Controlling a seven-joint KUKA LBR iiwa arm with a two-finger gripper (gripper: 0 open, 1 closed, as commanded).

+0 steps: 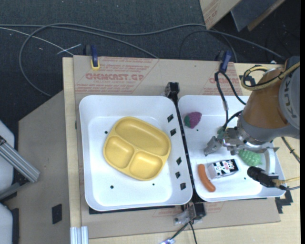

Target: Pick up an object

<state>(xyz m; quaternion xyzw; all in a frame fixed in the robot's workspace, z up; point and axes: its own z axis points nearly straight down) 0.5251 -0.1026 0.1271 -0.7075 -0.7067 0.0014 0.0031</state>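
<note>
Bench (pixel 133 71) on dark carpet (pixel 43 57), cables trailing. Gripper (pixel 228 143) over right bin (pixel 209 107), claw state unclear; arm covers green item (pixel 250 156) at 3 o'clock.

Two blue clamps (pixel 95 56) at bench's far edge; cardboard box (pixel 224 10) on floor beyond.

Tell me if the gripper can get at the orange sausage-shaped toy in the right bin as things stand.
Probably yes. The orange sausage-shaped toy lies uncovered on the right bin's floor, the gripper just above-right; only the small black-and-white printed block sits close beside it.
</note>
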